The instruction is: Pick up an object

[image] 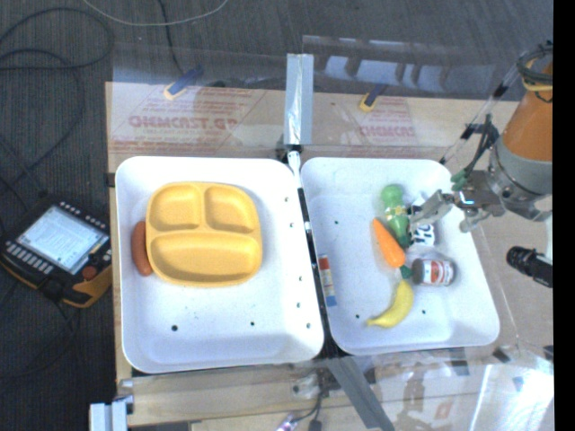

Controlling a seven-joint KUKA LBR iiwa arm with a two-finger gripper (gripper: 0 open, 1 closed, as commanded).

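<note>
Grey and orange, the arm (526, 142) comes in from the right edge and ends in the hand (429, 210), which hangs over the upper right part of the right bin (467, 326); whether it is spread or pressed together cannot be told from this slanted view, and nothing can be seen pinched in it. Just beside the hand, on its left, lies a green vegetable (393, 197), and right under the tip sits a small black-and-white object (422, 234). An orange carrot (388, 242) lies slanted just left of that, touching the green piece. Below them a small can (433, 272) lies on its side, its label red and white with writing too small to read, and a yellow banana (393, 307) curves from the can toward the bin's lower middle. A slim striped item (326, 279) lies along the right bin's left wall. The left bin (180, 335) holds a yellow divided plate (205, 233) with three compartments, and a brownish sausage-shaped piece (140, 248) lies against the plate's left edge. Both bins rest on the counter (225, 119), where faded red lettering shows through upside down. A handheld control pad (56, 251) lies on the floor at far left.
</note>
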